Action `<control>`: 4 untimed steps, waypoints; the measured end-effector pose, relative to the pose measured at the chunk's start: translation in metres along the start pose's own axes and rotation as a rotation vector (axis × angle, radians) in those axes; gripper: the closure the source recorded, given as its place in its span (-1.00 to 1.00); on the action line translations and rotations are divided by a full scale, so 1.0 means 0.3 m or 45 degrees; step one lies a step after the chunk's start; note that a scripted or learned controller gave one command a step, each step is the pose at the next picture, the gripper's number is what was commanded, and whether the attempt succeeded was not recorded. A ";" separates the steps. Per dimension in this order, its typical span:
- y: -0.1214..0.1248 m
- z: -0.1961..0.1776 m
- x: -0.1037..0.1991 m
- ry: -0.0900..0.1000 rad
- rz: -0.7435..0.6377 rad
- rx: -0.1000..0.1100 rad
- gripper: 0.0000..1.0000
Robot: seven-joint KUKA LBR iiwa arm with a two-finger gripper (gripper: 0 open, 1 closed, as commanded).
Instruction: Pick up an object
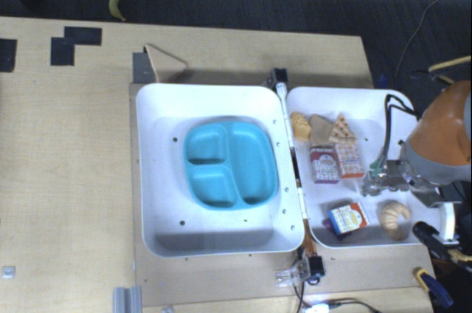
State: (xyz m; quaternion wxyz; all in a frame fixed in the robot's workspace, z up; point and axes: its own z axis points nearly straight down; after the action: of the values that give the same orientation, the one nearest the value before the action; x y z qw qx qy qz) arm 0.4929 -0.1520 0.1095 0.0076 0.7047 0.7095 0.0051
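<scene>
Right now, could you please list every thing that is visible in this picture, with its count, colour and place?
bench: 1, light wood, under both bins
black marks: several, black, far left part of bench
left bin: 1, white, centre of bench
divided tray: 1, turquoise, inside left bin
right bin: 1, white, beside left bin
bread-like pieces: about three, tan and brown, far end of right bin
small packets: 2, red and pink, middle of right bin
small box: 1, blue, white and orange, near end of right bin
round shell-like item: 1, beige, near right corner of right bin
yellow item: 1, yellow, on dark floor beyond bench
arm: 1, grey with orange band, over right bin
end effector: 1, metallic, above right bin
</scene>
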 end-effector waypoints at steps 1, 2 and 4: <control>0.000 0.000 0.000 0.000 0.000 0.000 -1.00; 0.006 -0.035 0.002 0.000 -0.003 -0.004 1.00; 0.012 -0.070 0.005 0.001 -0.008 -0.009 1.00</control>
State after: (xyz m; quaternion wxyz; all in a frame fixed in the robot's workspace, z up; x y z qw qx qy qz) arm 0.4961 -0.1504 0.1305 0.0098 0.7024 0.7116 0.0078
